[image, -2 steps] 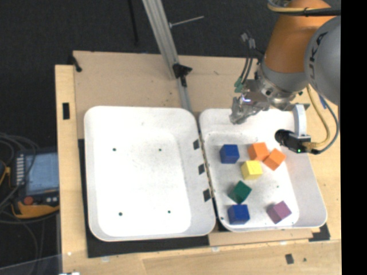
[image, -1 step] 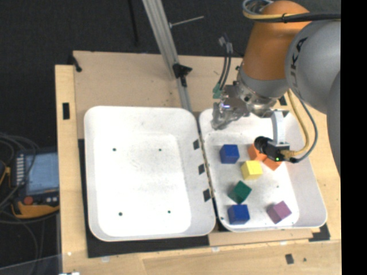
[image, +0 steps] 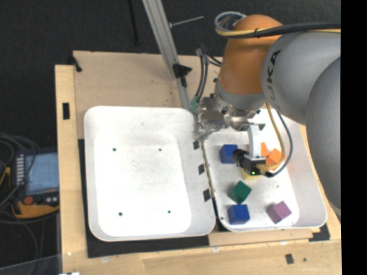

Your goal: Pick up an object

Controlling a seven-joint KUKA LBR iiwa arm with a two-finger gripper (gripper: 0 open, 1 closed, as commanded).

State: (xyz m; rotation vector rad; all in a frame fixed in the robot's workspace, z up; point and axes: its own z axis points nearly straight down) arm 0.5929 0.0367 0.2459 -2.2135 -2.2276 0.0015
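The right bin [image: 304,182] holds several small blocks. A blue block [image: 228,153] lies near its far left, with an orange block [image: 272,154] to its right, partly hidden by the robot's cable. A green block [image: 239,192] sits in the middle. Nearer the front edge are a second blue block [image: 238,213] and a purple block [image: 278,211]. My gripper [image: 205,124] hangs over the far left corner of the right bin, close to the wall between the bins. It is above and left of the first blue block, and nothing shows in it.
The left bin [image: 137,171] stands beside the right one, their rims meeting in the middle. A slanted metal rail [image: 163,39] rises from behind the bins, close to my wrist. A handheld control unit [image: 37,179] lies off the bench at the left.
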